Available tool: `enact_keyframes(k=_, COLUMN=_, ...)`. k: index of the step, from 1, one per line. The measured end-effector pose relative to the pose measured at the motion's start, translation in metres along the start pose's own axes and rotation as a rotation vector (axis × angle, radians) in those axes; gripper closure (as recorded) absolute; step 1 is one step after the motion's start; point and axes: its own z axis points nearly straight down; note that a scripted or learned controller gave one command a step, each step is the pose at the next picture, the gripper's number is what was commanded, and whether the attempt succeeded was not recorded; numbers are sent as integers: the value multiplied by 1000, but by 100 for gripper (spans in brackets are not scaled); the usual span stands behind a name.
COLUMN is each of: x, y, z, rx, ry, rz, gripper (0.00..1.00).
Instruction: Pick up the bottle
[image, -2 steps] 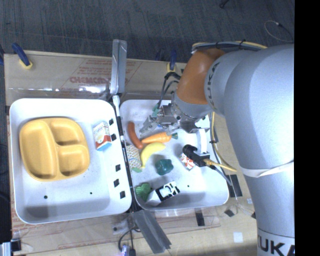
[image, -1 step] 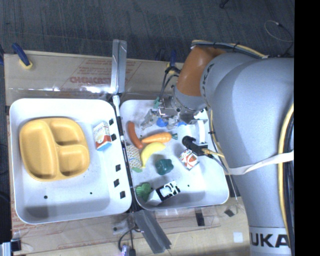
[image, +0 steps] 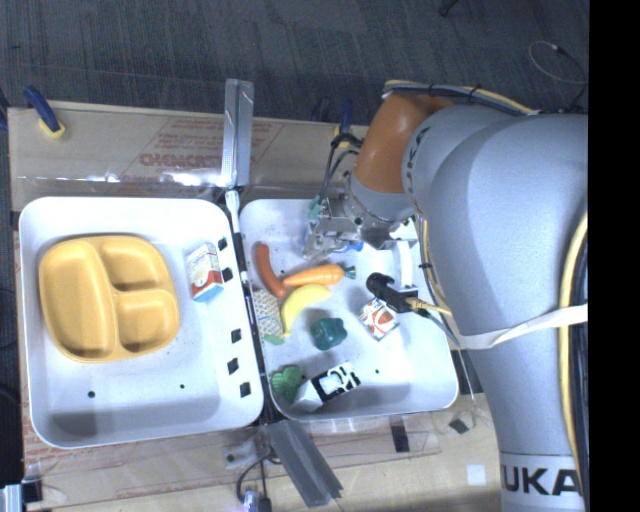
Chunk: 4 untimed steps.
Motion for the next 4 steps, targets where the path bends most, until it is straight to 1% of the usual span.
enact_keyframes(k=1, x=-82, y=0, z=7, rx=-13, ry=-6, rz=-303, gripper=100)
enact_keyframes(k=2, x=-48, y=3, z=10, rx=-7, ry=-3, rz=14, gripper=100)
enact_keyframes(k=4, x=-47, y=3, z=-11, rx=-2, ry=-3, rz=4, gripper=100)
